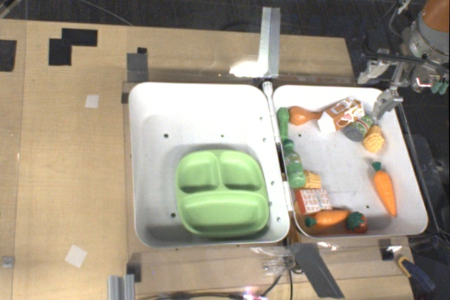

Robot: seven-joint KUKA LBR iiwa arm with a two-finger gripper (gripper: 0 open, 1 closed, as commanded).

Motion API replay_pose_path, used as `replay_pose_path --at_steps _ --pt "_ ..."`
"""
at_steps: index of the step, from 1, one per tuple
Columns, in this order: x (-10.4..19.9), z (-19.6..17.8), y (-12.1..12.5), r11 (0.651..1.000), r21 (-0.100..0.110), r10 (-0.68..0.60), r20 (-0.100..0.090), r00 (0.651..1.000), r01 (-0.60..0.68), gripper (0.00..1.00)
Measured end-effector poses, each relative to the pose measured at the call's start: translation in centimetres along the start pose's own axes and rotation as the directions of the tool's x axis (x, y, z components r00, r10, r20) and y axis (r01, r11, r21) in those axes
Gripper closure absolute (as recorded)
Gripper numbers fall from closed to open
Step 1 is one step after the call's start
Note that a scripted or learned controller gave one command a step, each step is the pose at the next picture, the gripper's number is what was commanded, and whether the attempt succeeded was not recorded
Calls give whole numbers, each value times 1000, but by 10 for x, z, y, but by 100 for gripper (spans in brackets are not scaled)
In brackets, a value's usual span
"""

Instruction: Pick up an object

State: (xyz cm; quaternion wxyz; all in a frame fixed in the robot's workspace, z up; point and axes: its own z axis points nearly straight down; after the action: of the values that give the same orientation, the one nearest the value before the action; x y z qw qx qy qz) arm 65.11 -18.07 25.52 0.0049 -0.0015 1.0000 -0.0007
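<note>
- I've got the gripper (386,100) hanging over the right bin's (408,172) far corner, near the corn cob (373,139) — a sensible staging spot, I'd say, since that's where the toys cluster.
- Fingers: I cannot tell whether they're spread or pressed together; nothing visibly sits between them.
- Right bin holds the pickable things — corn cob touching a small can (358,128), a carrot (384,191) lying alone, a green bottle (292,165) along the left wall, a red box (312,201) near the front.
- Left bin (151,151) carries a green divided tray (222,192), flat, compartments bare.
</note>
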Motion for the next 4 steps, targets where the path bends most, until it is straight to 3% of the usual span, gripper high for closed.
replay_pose_path --at_steps 1,2,3,4 --pt "26 120 -24 992 -2 126 -10 992 -126 0" --pt "80 165 -24 976 0 217 5 976 -217 0" --pt "135 164 -23 947 0 322 6 947 -322 0" --pt "129 150 -23 949 1 314 23 949 -314 100"
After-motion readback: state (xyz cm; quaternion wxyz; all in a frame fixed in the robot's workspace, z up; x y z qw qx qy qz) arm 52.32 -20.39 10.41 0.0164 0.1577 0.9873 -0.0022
